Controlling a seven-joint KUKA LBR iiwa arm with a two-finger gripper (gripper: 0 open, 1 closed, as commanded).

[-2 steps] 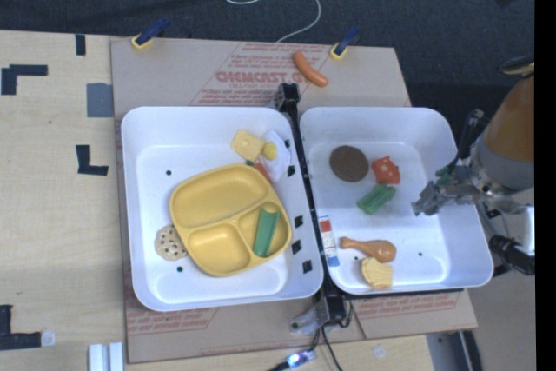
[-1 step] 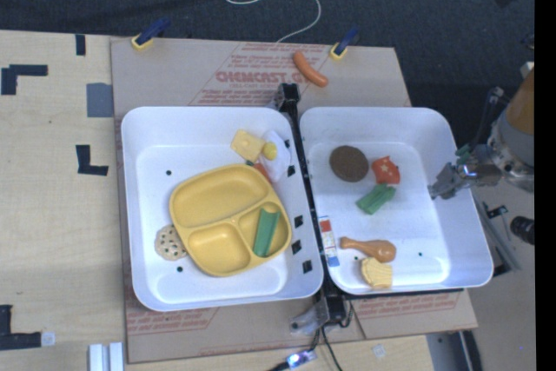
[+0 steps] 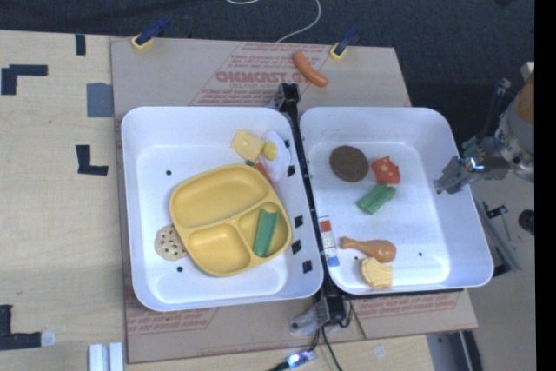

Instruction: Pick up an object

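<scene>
The green toy vegetable (image 3: 375, 199) is lying in the middle of the right bin (image 3: 452, 274), between the red toy (image 3: 386, 170) and the toy drumstick (image 3: 369, 248). I am judging it light, stiff, slippery plastic (best pinched across its narrow middle). I am hovering my pincer (image 3: 452, 176) at the bin's right rim; I cannot tell how it is set.

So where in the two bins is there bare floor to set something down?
Right white bin: bare along its far wall above the round brown patty, and the right half beside the green piece. Left white bin: crowded by the yellow divided tray; bare only far-left.
</scene>
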